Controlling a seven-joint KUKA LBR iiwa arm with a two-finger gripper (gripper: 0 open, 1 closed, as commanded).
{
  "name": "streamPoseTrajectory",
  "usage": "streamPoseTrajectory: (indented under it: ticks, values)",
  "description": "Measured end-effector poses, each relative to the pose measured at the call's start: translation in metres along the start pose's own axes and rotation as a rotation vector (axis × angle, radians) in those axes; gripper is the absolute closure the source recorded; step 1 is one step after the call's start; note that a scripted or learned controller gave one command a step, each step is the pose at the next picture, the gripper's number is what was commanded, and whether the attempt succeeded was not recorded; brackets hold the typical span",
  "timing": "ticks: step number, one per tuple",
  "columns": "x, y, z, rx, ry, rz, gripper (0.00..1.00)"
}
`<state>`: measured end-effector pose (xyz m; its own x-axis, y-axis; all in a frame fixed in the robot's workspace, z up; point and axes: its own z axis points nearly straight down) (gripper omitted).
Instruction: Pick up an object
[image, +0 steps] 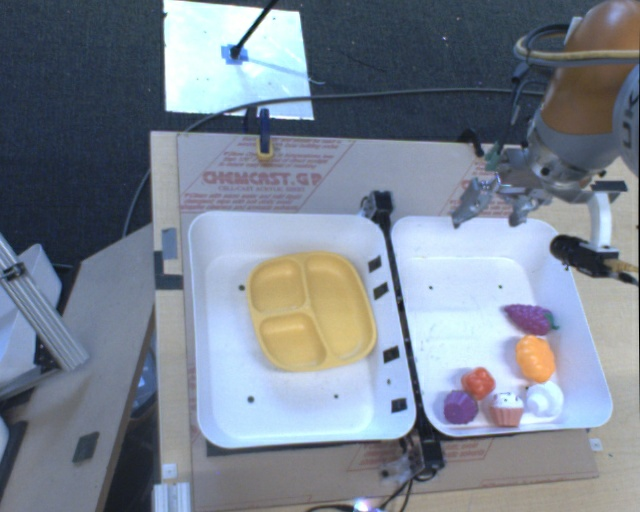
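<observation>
Six toy foods (536, 358) in right bin (440, 262), one yellow tray (311, 310) in left bin (215, 300)

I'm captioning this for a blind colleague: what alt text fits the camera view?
A grey and orange robot arm's open gripper hovers over the far edge of the right white bin, holding nothing. Small toy foods, including purple grapes and a cupcake, cluster in that bin's near right corner; the left bin holds a yellow divided tray.

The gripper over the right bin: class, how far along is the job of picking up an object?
Done: nothing lifted yet. In hand: the gripper hangs open above the right bin's far rim, with nothing between its fingers. Left: come down on one toy, such as the purple grapes or the orange fruit, shut on it and lift.
</observation>
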<state>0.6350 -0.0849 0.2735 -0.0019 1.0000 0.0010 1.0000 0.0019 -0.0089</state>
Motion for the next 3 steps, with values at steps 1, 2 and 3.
streamPoseTrajectory:
  ticks: [1,2,3]
  values:
    - [0.000,0.002,-0.007,-0.010,-0.001,-0.002,0.00]
    - [0.001,0.012,0.048,-0.007,-0.001,-0.001,0.00]
    - [-0.001,0.021,0.095,-0.008,-0.001,0.000,0.00]
